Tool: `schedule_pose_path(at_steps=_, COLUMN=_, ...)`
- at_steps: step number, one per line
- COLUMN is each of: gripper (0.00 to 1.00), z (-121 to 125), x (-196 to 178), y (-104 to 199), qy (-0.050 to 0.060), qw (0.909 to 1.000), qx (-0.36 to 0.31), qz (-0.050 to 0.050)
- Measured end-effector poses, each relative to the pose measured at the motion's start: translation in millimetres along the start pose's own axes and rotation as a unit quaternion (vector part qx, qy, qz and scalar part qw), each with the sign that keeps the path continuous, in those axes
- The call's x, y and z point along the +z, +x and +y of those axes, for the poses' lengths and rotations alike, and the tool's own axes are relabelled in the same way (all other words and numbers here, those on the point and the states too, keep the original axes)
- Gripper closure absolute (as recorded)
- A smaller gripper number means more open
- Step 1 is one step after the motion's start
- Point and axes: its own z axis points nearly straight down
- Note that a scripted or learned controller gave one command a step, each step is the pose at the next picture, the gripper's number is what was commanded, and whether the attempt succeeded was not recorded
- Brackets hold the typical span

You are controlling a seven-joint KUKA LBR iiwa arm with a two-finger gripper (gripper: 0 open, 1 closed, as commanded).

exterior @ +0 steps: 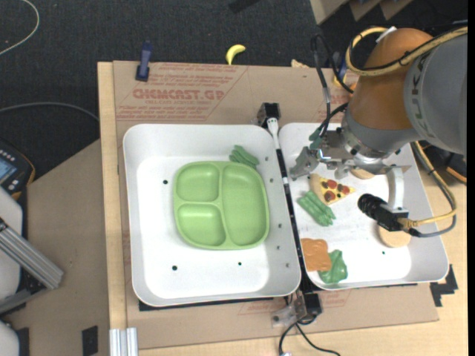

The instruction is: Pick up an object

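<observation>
Looks like a robotics lab setup to me: big grey and orange arm [415,73] over a cardboard-topped bench [185,95], two white bins [141,199], loose cables [22,13] on dark carpet [111,13], aluminium framing [30,262] nearby.

Both bins, the left bin [141,221] and the right bin [423,262], are plain white. The divided plate [221,204] is light green. The toy pizza slice [332,190] is yellow with red spots. The bean pods [316,207] are green, and so is the leafy piece [243,156]. An orange piece [315,254] touches a green one [335,267]. The round piece [394,236] is tan. The arm [415,80] is grey with an orange band. The bench board [185,95] is brown cardboard with red lettering.
</observation>
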Motion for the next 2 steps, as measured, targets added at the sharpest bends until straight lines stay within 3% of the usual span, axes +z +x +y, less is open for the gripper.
schedule_pose_path(at_steps=1, gripper=0.00, z=-55.4, x=6.8, y=84.8, qy=0.010, qw=0.9999, qx=0.001, qz=0.001)
schedule_pose_path(at_steps=2, gripper=0.00, z=-58.9, x=48.5, y=111.8, qy=-0.006, qw=0.9999, qx=0.008, qz=-0.009)
